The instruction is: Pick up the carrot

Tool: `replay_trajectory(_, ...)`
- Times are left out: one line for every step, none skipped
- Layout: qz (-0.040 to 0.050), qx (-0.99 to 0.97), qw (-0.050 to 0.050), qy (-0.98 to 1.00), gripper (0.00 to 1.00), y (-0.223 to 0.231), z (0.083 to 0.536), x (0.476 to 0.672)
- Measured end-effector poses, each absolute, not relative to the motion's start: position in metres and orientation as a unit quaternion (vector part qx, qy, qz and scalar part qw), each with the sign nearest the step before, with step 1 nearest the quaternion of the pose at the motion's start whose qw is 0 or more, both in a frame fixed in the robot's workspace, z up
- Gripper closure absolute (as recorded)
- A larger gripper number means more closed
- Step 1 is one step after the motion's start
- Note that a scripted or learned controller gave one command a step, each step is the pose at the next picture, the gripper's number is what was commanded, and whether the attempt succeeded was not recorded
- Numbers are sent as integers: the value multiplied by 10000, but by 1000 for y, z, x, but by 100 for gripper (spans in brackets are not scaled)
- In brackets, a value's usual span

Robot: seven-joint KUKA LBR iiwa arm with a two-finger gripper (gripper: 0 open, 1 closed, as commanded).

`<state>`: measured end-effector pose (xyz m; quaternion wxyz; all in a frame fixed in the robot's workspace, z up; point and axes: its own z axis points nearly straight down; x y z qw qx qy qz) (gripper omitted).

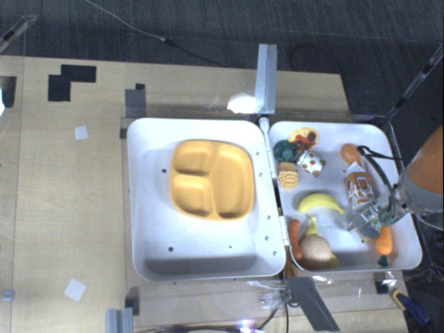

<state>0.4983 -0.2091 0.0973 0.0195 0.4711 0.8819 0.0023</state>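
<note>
My wooden bench [62, 207] holds two white bins: left bin [149, 255], right bin [409, 259], touching side by side.

Small orange plastic carrot with a dark green stem tip [383, 243]: lies in the right-hand shallow white bin [413, 261], in its near right corner, close to the right wall. Short, tapered body, roughly upright in the view, green end pointing toward the near rim, orange end pointing away. Rests on the bin floor. Upper end sits just beside the gripper [371, 217]; whether they touch cannot be told.
</note>
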Motion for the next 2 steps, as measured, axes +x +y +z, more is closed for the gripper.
replay_trajectory(24, 4668, 178, 8842, 100, -207, 105, 498)
replay_trajectory(15, 3230, 85, 9463, 100, -204, 90, 493)
